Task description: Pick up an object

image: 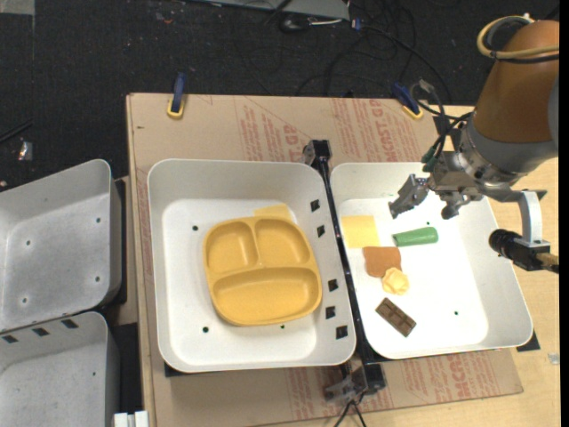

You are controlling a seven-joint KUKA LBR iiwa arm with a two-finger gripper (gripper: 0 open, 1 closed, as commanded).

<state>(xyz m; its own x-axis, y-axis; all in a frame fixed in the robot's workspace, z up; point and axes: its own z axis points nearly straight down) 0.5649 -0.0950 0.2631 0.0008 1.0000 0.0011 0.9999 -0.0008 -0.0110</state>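
The end effector [428,197], fingers spread and holding nothing, hangs above the green stick [415,236]; descending off-centre could knock it away.

Bare floor [462,305] right of the clustered items [382,261].

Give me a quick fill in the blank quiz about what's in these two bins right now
1. The yellow divided tray lies in the ____ bin.
2. The hand hovers above the ____ bin's far edge.
3. The stick-shaped item beside the pale yellow square is ____ in colour.
4. The dark brown bar lies nearest the bin's ____ edge.

Missing words: left; right; green; near
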